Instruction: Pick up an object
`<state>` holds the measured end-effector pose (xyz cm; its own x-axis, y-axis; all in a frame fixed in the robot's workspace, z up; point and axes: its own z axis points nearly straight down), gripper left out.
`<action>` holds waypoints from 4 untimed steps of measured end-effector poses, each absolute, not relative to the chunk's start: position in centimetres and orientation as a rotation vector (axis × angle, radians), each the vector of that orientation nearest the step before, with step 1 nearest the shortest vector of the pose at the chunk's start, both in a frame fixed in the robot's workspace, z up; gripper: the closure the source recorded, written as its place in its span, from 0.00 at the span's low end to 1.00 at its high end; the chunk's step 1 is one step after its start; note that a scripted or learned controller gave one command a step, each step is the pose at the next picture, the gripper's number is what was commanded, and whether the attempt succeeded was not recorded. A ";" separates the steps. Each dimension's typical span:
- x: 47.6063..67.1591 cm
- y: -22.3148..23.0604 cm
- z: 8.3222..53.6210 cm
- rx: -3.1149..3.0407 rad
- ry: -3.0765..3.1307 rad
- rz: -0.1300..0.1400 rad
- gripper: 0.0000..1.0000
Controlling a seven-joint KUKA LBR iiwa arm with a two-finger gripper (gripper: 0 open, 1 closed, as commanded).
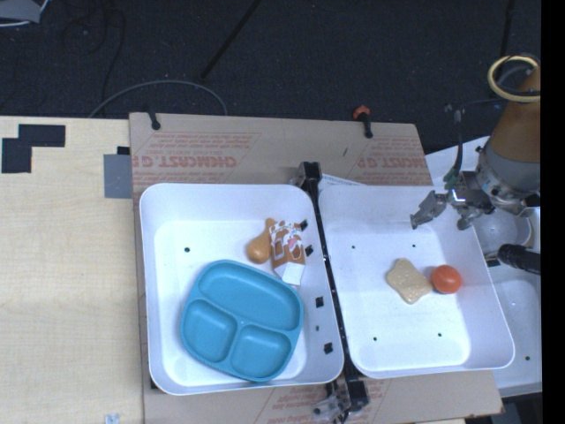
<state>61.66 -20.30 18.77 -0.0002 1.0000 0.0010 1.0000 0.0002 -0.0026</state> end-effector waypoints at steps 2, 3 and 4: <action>61.2 -21.0 8.5 -2.217 -2.218 0.005 0.00; 61.3 -21.0 9.8 -2.219 -2.221 0.003 1.00; 62.0 -20.3 14.7 -2.221 -2.226 -0.002 1.00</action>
<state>61.98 -20.30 14.67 -0.0021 1.0000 -0.0007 1.0000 0.0021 0.0030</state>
